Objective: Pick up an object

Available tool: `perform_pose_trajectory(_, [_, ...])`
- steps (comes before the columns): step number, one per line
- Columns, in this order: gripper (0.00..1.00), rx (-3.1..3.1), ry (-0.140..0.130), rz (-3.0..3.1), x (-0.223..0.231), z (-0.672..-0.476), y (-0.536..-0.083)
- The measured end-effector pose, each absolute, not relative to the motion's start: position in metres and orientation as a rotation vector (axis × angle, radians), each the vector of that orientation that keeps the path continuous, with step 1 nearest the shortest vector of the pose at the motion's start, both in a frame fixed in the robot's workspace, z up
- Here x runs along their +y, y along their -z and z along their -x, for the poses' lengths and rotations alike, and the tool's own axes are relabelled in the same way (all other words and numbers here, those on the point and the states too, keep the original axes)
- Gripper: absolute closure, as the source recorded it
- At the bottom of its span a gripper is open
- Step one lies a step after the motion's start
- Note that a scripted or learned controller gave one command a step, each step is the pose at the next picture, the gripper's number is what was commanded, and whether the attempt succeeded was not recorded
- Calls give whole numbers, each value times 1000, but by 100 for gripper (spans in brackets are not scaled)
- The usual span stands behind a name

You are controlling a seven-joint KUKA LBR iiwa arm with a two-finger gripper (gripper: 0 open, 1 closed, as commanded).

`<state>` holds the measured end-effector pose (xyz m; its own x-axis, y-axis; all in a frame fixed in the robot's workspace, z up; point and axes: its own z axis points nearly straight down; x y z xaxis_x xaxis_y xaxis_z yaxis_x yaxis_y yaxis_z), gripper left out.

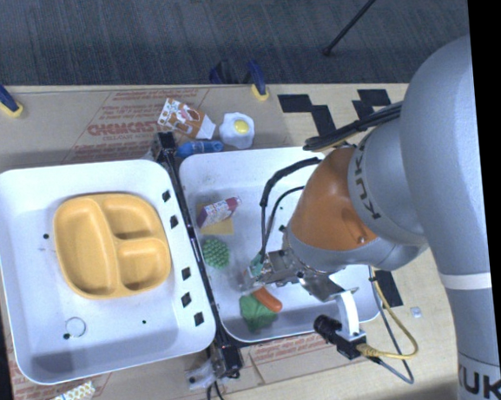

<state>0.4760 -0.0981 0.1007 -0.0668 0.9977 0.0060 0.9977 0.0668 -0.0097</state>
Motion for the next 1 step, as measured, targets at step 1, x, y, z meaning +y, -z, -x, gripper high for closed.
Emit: perform_pose_trajectory(1, [100, -2433, 0, 1986, -62, -477, -228])
